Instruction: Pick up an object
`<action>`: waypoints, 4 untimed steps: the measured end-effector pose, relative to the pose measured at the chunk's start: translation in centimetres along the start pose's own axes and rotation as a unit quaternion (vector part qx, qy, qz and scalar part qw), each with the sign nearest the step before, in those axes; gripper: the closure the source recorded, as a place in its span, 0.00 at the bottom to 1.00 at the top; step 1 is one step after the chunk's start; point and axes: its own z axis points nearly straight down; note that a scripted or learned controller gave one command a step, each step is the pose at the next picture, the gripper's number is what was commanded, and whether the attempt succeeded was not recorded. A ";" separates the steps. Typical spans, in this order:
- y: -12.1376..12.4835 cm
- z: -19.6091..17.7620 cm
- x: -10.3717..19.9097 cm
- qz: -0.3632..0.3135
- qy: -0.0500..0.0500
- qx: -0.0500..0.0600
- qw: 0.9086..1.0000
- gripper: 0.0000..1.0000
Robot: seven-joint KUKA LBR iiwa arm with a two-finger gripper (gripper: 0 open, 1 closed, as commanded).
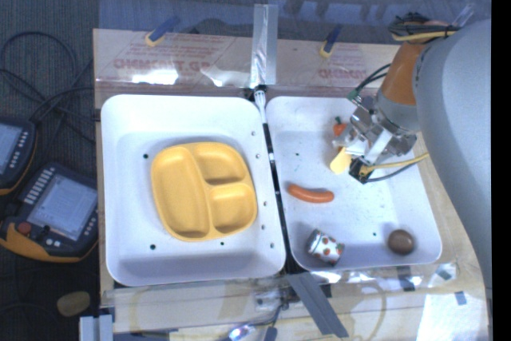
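One fixed camera looked down at a slant from above the table [188, 64], near enough that the left bin [128, 196] and right bin [407, 200] spanned most of its view.

White bins: two, left bin [120, 196], right bin [303, 116]. Yellow divided tray [204, 189]: one. Orange sausage [310, 193]: one. Patterned can [325, 247]: one. Brown ball [401, 240]: one. Yellow piece [341, 161]: one. Control pads on floor: two, larger pad [56, 212], smaller pad [12, 152].

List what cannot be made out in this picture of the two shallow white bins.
All in the camera view:
- The pale yellow object in the right bin is partly covered by the gripper, so its shape is unclear.
- The small red thing beside the gripper is too small to identify.
- The print on the small patterned white can is too small to read.
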 end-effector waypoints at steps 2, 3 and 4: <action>0.3 -5.6 1.4 0.096 -0.003 0.003 0.995 1.00; 2.6 -7.6 2.8 0.256 -0.003 0.002 0.967 1.00; -6.3 -8.3 7.3 0.293 -0.002 0.004 0.956 1.00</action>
